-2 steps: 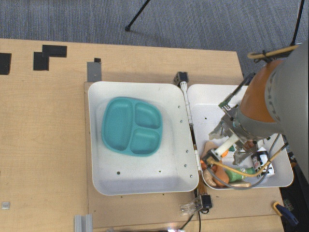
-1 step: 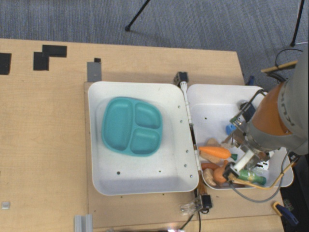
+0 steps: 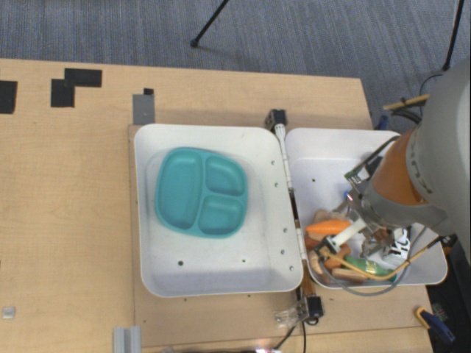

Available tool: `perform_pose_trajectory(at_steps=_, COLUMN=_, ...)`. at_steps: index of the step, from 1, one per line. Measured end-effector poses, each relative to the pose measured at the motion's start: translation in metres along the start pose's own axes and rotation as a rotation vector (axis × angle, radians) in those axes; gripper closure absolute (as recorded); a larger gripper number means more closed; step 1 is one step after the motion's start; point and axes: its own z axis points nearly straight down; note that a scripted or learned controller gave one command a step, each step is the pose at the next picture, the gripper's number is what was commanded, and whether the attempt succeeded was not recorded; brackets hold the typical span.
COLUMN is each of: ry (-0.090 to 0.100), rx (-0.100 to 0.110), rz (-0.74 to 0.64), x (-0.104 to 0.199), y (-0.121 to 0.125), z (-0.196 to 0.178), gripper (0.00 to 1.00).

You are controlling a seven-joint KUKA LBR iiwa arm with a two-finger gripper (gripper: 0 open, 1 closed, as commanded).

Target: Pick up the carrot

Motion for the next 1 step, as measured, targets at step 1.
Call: perform_pose_trajectory(at_steps=1, ry=-0.001, rx=0.011, rz=0.232, x=0.0068, y=0.0014, z=0.0011, gripper=0.00)
